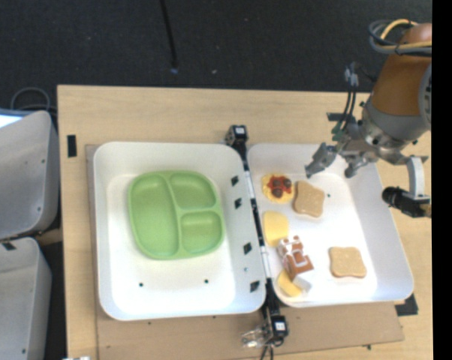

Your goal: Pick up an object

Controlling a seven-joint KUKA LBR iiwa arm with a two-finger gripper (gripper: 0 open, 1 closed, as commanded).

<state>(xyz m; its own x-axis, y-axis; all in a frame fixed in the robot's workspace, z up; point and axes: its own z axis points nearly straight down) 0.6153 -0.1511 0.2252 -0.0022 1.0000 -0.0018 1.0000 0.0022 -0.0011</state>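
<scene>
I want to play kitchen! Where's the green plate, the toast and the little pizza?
green divided plate (175,214): camera view, point on its middle where the dividers meet.
toast slice (347,262): camera view, point on its centre.
small pizza (278,187): camera view, point on its topping.

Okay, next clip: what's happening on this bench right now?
A grey arm with an orange band reaches in from the right, its open gripper hanging over the back of the right bin, holding nothing. Toy food lies below it: a bread slice, a small pizza and another bread slice. The left bin holds a green divided plate.
</scene>
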